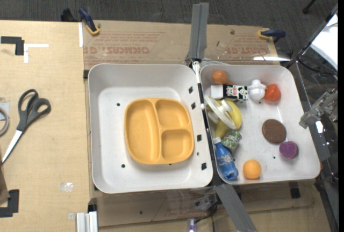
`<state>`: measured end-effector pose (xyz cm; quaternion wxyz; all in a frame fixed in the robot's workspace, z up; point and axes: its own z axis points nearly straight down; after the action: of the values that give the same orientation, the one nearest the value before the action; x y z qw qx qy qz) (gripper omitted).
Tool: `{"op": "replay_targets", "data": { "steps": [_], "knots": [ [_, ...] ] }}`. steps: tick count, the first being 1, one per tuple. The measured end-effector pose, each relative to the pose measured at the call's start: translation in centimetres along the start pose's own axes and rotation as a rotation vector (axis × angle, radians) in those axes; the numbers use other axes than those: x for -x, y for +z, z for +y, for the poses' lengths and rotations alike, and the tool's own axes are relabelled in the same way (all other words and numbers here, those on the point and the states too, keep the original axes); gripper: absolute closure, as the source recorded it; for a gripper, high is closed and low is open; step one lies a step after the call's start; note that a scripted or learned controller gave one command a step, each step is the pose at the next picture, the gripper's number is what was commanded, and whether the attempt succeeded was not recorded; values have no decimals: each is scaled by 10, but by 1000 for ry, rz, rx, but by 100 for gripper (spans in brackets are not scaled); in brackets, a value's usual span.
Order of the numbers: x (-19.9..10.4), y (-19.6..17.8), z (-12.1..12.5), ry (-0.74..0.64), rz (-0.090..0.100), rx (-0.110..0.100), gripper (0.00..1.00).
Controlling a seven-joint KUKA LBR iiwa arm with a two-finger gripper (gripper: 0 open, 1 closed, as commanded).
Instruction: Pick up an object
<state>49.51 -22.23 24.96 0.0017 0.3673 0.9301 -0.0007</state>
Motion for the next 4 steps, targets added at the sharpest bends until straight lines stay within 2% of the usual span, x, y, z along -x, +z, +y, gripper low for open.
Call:
{"op": "replay_targets", "data": {
  "steps": [1,2,3,4],
  "knots": [
    [23,107,38,72,4,-1,100],
    [-66,18,63,216,2,0,100],
    [-89,-13,109,288,2,-1,100],
    [-35,-80,165,353,2,-2,100]
  ]
}}
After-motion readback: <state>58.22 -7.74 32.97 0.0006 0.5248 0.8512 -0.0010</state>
